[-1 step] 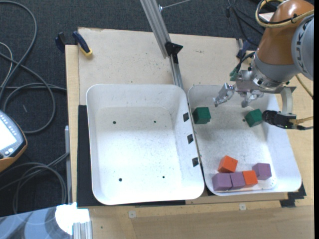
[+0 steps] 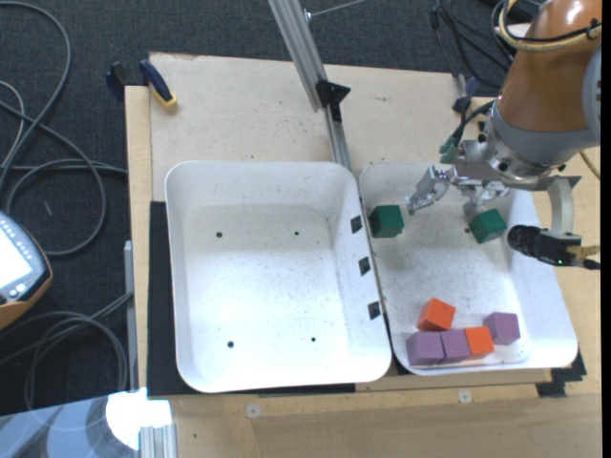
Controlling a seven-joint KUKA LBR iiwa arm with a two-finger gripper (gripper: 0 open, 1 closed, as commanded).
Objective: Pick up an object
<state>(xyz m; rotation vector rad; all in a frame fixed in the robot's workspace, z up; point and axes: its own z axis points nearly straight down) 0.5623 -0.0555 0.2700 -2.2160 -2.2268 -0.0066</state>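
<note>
Pincer [image 2: 456, 197] between 2 green cubes [image 2: 387, 221]

A wooden bench [image 2: 248, 113] is seen carrying two white bins: the right bin [image 2: 544, 299] lies beneath the gripper [image 2: 456, 191], the left bin [image 2: 267, 275] beside it. A blue-and-yellow clamp [image 2: 158, 82] rests far beyond the left bin.

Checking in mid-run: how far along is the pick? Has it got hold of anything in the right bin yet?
Done: the arm has reached over the right bin, with the gripper in its far part, between the two green blocks. In hand: nothing visibly held; no block sits between its fingers. Left: close on one block and lift it. The orange blocks and purple blocks lie untouched at the near edge.
</note>
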